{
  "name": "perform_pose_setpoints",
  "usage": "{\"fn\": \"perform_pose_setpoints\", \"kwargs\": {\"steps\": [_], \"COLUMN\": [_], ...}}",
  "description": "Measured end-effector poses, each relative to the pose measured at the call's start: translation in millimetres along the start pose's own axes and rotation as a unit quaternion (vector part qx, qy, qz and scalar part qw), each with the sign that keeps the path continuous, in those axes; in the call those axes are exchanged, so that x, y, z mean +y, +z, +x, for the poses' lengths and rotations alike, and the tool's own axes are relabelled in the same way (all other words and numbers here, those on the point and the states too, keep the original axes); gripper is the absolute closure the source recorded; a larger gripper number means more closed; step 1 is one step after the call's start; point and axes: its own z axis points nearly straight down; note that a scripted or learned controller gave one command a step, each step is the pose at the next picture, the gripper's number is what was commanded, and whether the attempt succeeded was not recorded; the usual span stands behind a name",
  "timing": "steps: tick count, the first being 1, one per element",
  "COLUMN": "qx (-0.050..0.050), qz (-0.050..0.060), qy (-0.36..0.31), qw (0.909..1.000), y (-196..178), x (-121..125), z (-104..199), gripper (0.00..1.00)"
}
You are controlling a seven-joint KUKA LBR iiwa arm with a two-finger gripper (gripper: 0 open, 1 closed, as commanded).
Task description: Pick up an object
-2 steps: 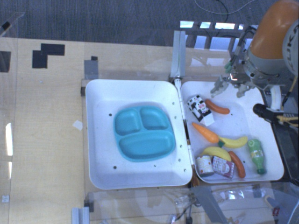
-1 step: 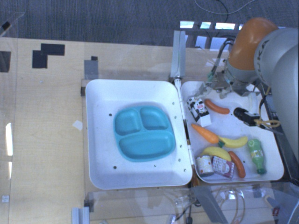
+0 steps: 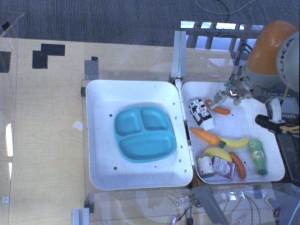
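The bench (image 3: 42, 139) is pale wood, with black square marks at its 10 o'clock corner. The left bin (image 3: 101, 172) holds one item: a blue divided tray (image 3: 145, 134) at the bin's centre, with two small compartments on its 12 o'clock side and one long compartment on its 6 o'clock side. The right bin (image 3: 272, 125) lies just beside it, the two rims meeting along a metal divider. Within the right bin, items run as follows. A black-and-white patterned carton (image 3: 201, 112) lies at 10 o'clock; its printing is too small to read. An orange carrot (image 3: 205, 136) lies at 8 o'clock of the bin centre, its tip touching a yellow banana (image 3: 236, 143). A small can (image 3: 205, 166) stands at 7 o'clock, touching a second yellow banana (image 3: 217, 153) and a red-and-white packet (image 3: 224, 167); the labels on both cannot be read. A small orange-red sausage shape (image 3: 221, 110) lies at 12 o'clock, just beside the gripper (image 3: 229, 95). A longer red sausage (image 3: 238, 165) lies at 6 o'clock against the packet. A green bottle (image 3: 257, 156) lies at 4 o'clock, apart from the rest. The gripper hangs over the bin's 12 o'clock rim, below the orange band of the arm (image 3: 274, 50); whether it is spread or closed cannot be told, and nothing is visible in its grasp.
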Motion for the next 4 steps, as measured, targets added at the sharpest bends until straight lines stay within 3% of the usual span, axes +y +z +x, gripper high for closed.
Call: {"fn": "perform_pose_setpoints", "kwargs": {"steps": [1, 2, 3, 4], "qx": [0.0, 0.0, 0.0, 0.0], "qz": [-0.002, -0.001, 0.001, 0.002], "qy": [0.0, 0.033, 0.242, 0.306], "qw": [1.0, 0.9995, 0.9702, 0.9522], "y": [-10, -74, -137, -129], "x": [2, 29, -44, -123], "z": [0, 100, 136, 143], "gripper": [1.0, 1.0, 1.0, 1.0]}}
